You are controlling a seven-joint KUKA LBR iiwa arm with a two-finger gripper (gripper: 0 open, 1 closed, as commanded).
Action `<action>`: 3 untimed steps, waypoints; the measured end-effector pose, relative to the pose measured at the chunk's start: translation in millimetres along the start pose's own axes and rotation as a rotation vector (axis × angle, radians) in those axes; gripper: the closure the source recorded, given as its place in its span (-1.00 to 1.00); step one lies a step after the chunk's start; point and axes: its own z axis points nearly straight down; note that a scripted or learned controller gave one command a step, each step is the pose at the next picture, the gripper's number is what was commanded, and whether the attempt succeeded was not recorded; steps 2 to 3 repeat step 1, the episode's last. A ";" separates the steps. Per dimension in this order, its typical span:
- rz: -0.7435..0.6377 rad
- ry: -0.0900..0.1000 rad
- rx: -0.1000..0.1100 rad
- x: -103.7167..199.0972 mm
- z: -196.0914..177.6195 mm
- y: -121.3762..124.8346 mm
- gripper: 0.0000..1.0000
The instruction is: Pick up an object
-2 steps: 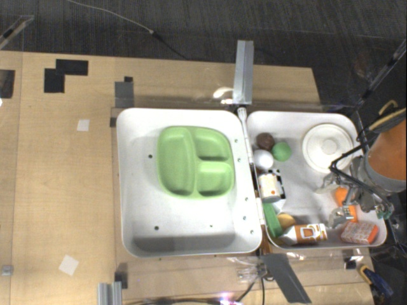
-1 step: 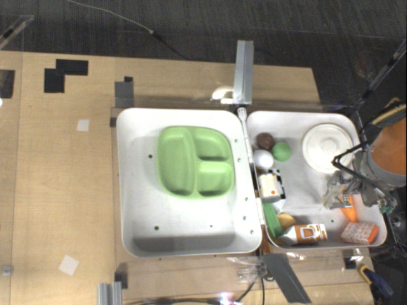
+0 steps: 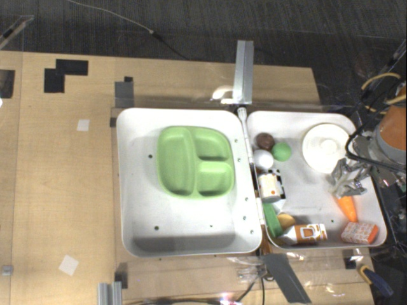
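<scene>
My gripper (image 3: 346, 182) hangs over the right side of the right bin (image 3: 299, 122), just above the top end of an orange carrot (image 3: 349, 208). Whether it touches the carrot is unclear. A white round bowl (image 3: 324, 146) lies just up and left of the gripper. An orange-red box (image 3: 359, 232) sits in the bin's near right corner. Along the bin's left side are a brown ball (image 3: 264, 141), a green ball (image 3: 282, 151), a white ball (image 3: 264, 161) and a small white and orange box (image 3: 269, 186). A bottle with an orange label (image 3: 306, 233) lies at the front.
The left bin (image 3: 137, 221) holds a green divided plate (image 3: 194, 161). A green item (image 3: 272, 221) lies by the wall between the bins. A metal post (image 3: 244, 68) stands behind the bins. Cables run at the right edge near the arm (image 3: 389, 135).
</scene>
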 end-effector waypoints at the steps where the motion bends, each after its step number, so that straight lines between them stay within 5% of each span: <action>1: 0.000 0.001 -0.001 0.3 0.6 0.3 -1.00; 3: 0.000 0.001 -0.001 0.3 0.6 0.3 -1.00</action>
